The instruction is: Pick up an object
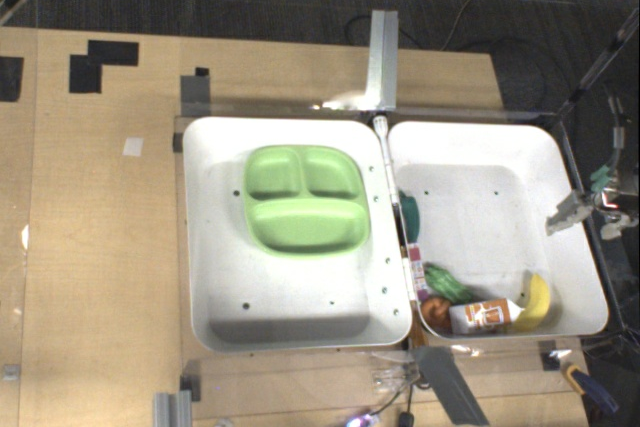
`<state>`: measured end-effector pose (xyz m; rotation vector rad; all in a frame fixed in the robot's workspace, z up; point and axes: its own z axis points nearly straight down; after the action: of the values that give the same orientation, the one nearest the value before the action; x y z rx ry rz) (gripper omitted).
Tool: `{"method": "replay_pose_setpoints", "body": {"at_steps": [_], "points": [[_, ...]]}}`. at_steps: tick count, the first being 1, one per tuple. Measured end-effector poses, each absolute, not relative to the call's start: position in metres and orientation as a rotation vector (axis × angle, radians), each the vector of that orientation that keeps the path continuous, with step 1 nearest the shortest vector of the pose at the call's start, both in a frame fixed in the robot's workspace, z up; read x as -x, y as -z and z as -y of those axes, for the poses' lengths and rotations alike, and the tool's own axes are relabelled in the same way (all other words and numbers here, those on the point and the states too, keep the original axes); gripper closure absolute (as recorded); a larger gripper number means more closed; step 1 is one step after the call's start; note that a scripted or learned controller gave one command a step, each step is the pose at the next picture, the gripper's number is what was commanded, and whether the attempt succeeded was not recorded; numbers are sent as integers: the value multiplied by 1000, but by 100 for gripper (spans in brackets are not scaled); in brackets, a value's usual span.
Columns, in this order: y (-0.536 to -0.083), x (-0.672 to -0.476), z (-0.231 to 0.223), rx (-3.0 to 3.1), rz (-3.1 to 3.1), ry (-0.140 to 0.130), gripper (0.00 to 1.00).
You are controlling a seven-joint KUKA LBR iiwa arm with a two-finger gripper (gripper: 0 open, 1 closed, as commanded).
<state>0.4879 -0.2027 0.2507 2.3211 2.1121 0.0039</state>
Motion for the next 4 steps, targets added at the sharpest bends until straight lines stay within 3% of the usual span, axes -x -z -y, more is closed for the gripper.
{"method": "replay_pose_setpoints", "body": {"at_steps": [1,2,3,4], "points": [[-289,-500,179,-2249,-2187,-6,0],[-172,-489,197,-2154,-2288,0,0],[-95,-489,205,-1997,-2420,-4,0],[-137,-488,206,-2046,-2377,-4,0]]}}
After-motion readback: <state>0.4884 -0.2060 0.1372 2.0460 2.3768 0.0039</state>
